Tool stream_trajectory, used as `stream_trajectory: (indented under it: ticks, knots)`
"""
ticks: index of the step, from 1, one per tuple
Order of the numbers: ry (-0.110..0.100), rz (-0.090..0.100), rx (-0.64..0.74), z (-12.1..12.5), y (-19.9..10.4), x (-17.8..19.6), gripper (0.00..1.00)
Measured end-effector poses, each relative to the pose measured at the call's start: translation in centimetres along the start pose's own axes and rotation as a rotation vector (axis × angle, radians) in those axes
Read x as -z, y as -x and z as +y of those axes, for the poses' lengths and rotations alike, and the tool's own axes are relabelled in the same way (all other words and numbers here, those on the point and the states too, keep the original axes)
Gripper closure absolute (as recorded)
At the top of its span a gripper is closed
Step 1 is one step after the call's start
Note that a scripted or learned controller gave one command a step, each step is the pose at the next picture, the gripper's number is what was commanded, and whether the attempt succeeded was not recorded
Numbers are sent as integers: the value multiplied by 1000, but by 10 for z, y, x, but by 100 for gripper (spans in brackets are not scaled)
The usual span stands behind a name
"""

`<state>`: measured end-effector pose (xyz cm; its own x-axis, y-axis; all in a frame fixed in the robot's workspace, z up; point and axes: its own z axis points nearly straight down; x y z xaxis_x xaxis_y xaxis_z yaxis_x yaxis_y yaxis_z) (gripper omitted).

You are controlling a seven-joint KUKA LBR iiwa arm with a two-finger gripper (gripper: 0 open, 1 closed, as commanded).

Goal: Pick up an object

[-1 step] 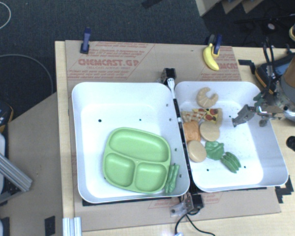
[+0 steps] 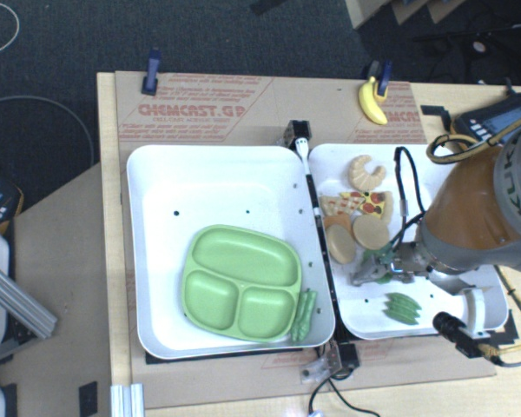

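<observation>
Leftmost, the left bin point(image 2: 148, 233) holds a green divided plate point(image 2: 241, 281), with a green pod point(image 2: 305, 314) lying just beside its right edge. Next, the right bin point(image 2: 356, 324) carries a croissant point(image 2: 366, 172), a pizza slice point(image 2: 356, 204), two tan rounds point(image 2: 356, 236) and a green bean point(image 2: 402, 307). Over it the gripper point(image 2: 373, 270) hangs low beside the rounds; whether its claw is wide or narrow I cannot tell

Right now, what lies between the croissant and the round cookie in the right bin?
In the camera view, the pizza slice lies between the croissant above and the round cookie below.
</observation>
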<state>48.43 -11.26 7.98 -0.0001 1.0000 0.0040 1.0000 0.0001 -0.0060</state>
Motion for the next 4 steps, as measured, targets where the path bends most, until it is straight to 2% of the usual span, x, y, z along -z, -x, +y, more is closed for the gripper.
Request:
stream_trajectory:
  ticks: [1, 2, 3, 4]
  knots:
    - [9, -5, -2, 2, 3, 15, 100]
    - [14, -1, 11, -5, -106, 110, 100]
    - [26, 2, 10, -5, -175, 298, 100]
    - [14, -2, 4, -6, -189, 347, 100]
